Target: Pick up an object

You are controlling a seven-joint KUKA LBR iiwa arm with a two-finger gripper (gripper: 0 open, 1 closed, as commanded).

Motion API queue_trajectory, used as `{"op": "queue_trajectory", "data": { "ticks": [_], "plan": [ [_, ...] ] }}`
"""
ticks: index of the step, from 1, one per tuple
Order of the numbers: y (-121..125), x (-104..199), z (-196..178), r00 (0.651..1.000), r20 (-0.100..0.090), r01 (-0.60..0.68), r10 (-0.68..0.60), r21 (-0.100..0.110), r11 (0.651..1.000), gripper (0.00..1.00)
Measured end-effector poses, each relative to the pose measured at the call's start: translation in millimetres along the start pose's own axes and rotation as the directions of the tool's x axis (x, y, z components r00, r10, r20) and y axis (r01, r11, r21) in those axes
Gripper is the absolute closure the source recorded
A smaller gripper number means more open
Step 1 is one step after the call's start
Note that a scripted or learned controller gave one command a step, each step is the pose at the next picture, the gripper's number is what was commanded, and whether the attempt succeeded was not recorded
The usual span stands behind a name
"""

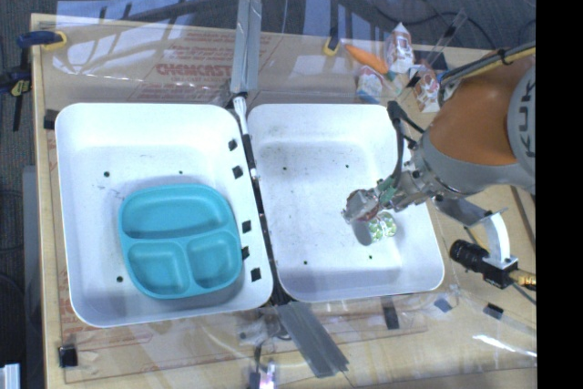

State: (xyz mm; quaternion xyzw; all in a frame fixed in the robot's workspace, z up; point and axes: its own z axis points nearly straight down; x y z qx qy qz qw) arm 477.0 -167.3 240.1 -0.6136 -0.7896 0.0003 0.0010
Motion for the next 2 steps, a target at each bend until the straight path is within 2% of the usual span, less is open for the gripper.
{"op": "queue_trajectory", "data": {
  "ticks": [1, 2],
  "plan": [
    [-1.1, -4.6, 1.5, 0.997, -0.001, 0.081, -0.081, 0.000, 0.997, 1.00],
    [-0.8, -4.5, -1.7, 0.995, 0.001, 0.103, -0.103, -0.001, 0.995, 1.00]
  ]
}}
